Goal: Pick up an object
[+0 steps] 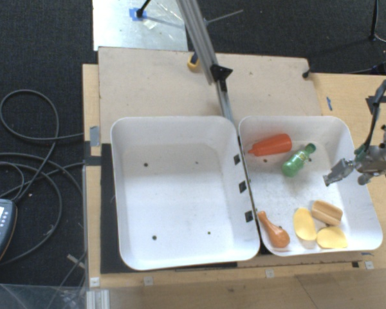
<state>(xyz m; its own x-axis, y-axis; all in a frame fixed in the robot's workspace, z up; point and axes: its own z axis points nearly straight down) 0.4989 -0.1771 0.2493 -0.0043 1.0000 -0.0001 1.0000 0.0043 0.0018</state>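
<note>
— Desk (270, 82) with two white bins; pincer (338, 172) over right bin's (357, 143) right edge, grip state impossible to tell.
— Approach step, probably. Next: drop toward green bottle (297, 160), just left.

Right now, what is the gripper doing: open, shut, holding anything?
Gripper: over the right white bin's right side, nothing seen held; finger state cannot be told.

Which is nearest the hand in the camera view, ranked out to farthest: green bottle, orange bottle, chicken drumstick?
From the hand at the right bin's right edge:
1. green bottle, just left of the hand, upper middle of the bin
2. orange bottle, further left, by the divider
3. chicken drumstick, lower left corner of the right bin
</note>
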